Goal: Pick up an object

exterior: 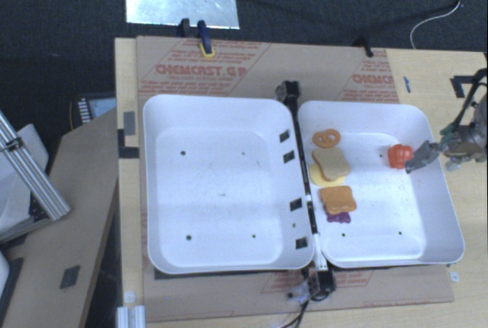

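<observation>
1. Bench (130,258), tan, nearest the camera at its front edge; it carried both bins, with a printed brown sheet (206,67) beneath them.
2. Left bin (221,189), white and shallow, touching the right bin along the central divider.
3. Right bin (381,242), white and shallow; taken here as the landmark for all entries below.
4. Arm (469,137), entering over the right rim of the right bin, mostly cut off by the picture edge.
5. Gripper (421,159), hanging just inside the right bin's right rim, dark tip just beside the red object; whether its opening was wide or narrow could not be told.
6. Toast slice (332,164), tan, in the right bin's left part, near the divider, overlapping a yellow piece (315,175).
7. Orange slab (338,199), in the right bin, just in front of the toast slice.
8. Red object (399,156), rounded, in the right bin's right part, resting on the floor.
9. Pretzel (326,139), in the right bin, just behind the toast slice.
10. Purple piece (339,217), small, touching the orange slab's front edge.
</observation>
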Tool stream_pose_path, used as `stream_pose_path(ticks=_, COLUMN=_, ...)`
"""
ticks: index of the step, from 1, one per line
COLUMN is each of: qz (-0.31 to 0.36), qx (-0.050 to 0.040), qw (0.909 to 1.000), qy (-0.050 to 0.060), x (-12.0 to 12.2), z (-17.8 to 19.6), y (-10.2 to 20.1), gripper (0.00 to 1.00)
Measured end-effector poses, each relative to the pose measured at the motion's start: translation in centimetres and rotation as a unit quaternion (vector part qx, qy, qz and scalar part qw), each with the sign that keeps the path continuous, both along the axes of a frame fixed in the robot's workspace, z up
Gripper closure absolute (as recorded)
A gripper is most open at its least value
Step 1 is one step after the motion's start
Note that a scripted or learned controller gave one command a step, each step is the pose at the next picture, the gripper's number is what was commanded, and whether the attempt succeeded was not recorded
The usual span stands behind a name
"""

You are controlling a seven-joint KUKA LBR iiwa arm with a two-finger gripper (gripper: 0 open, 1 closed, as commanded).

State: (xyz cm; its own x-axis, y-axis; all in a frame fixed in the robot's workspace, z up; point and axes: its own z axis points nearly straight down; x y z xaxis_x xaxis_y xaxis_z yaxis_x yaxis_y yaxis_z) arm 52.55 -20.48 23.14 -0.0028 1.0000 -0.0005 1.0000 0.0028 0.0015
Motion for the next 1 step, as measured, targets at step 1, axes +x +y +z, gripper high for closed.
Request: stream_pose_path(ticks=1, qz=0.002, qx=-0.0006, qw=1.0, qy=-0.002, x=0.1, z=1.12, y=-0.02, gripper=1.0)
